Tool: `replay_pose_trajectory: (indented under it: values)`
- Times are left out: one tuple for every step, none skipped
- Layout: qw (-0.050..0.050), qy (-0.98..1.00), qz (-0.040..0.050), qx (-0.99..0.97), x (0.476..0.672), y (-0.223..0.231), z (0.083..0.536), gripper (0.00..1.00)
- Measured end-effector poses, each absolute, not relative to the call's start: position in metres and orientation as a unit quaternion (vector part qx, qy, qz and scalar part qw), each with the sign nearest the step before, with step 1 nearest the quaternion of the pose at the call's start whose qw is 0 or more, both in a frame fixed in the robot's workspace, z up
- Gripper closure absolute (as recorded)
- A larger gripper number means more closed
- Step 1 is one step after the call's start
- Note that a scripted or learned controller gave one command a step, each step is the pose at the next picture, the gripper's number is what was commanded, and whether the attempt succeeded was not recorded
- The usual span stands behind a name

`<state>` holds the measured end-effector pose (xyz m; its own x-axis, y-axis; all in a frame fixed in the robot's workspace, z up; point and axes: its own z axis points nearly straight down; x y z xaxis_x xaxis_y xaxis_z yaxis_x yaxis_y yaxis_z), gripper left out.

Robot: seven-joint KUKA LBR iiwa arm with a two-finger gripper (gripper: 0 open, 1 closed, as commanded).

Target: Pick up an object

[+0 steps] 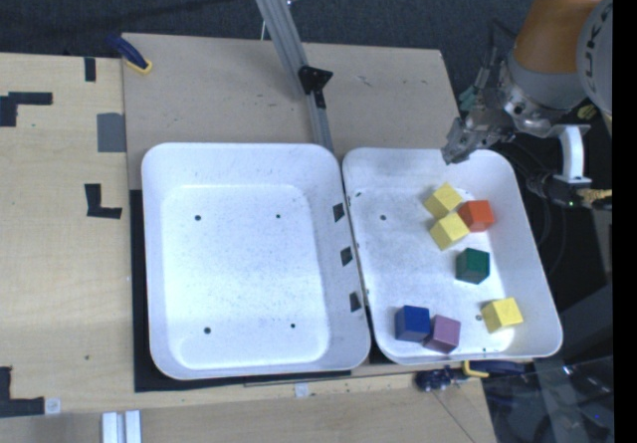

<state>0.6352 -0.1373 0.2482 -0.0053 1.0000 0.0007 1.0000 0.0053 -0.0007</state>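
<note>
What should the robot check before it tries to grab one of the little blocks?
1. Blocks to pick are in the right bin: ok, seven lie there.
2. Hand is over a block: not ok, it sits at the bin's far rim, above the nearest yellow block.
3. Nearest yellow block has free sides: not ok, the orange block and the second yellow block crowd it.
4. An easier target exists: ok, the green block stands apart.
5. Blue block is free: not ok, the purple block touches it.
6. Hand is ready to close: cannot tell.
</note>
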Motion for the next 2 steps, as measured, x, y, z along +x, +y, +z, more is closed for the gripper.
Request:
replay_pose_trajectory:
  values:
    - [0.001, -0.709, 0.0006, -0.705, 0.644, -0.088, 0.235, 1.00]
    - [0.001, -0.710, -0.0004, -0.704, 0.647, -0.028, 0.242, 1.00]
